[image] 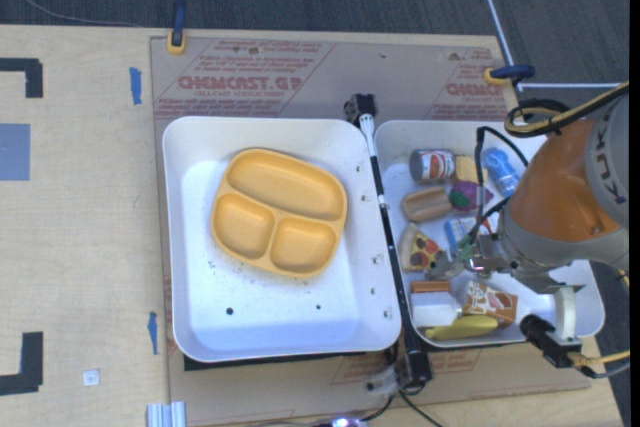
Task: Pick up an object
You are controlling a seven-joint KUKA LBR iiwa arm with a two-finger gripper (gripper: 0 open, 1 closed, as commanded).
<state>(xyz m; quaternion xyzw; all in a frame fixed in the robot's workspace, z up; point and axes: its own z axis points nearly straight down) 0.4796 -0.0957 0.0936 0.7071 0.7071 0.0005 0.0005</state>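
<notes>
Claw (478,260) lowered in right bin (590,310), grip state cannot be told. Carton (490,302) at its 6 o'clock, banana (462,325) below that. Hot dog (430,204) at 11 o'clock, can (432,164) beyond. Yellow divided plate (279,211) seen in left bin (190,245), 9 o'clock.

Bright, even overhead light, soft short shadows under the yellow divided plate (279,211), mild glare on the left white bin (195,295) around that plate, sharp focus at centre, slight softness toward the frame corners
</notes>
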